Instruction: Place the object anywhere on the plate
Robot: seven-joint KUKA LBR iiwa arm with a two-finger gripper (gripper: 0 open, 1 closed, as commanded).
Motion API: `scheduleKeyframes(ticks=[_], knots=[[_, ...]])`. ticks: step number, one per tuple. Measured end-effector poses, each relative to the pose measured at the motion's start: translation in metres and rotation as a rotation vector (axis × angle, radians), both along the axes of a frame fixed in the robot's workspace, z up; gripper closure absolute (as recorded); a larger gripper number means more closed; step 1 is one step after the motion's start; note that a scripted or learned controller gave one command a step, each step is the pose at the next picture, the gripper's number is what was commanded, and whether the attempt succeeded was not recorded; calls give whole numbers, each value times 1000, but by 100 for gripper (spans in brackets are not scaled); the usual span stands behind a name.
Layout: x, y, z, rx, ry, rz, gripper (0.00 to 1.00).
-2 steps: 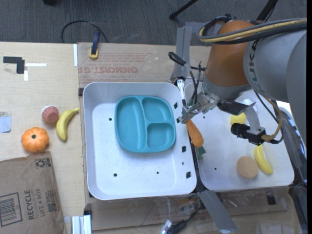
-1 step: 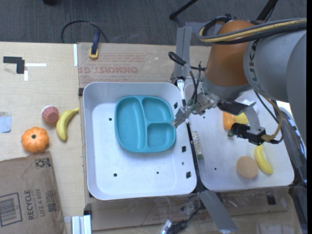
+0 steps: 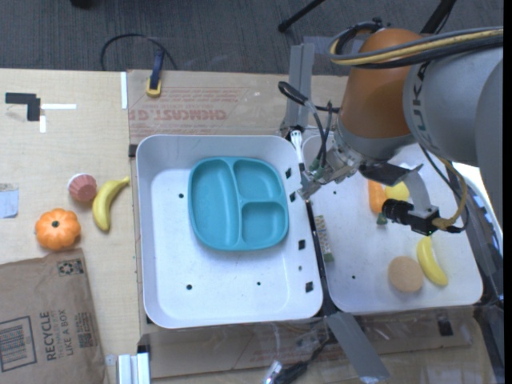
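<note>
Teal three-compartment plastic plate is centred in the left shallow white bin, kept bare for a drop, while orange and yellow items are seen under the claw in the right bin; claw state cannot be told.

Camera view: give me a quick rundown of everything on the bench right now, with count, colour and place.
Bins: 2, white; left bin, right bin, side by side.
Plate: 1, teal, three compartments, in the left bin.
Banana: 1, yellow, right bin near its front right corner.
Round object: 1, tan, right bin beside that banana.
Orange and yellow object: 1, right bin, partly hidden under the arm.
Pumpkin: 1, orange, on the bench left of the bins.
Second banana: 1, yellow, on the bench.
Pink cupcake-like object: 1, on the bench.
Arm: 1, grey with orange band, above the right bin.
</note>
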State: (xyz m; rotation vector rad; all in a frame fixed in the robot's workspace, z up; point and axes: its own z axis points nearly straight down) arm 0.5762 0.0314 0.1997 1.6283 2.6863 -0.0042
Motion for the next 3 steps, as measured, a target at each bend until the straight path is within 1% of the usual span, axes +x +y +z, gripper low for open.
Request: scheduleKeyframes(ticks=[1,2,3], knots=[[83,36,59,0,-4,262,100],[77,37,-9,1,1,317,100],[62,103,8,1,-3,473,100]])
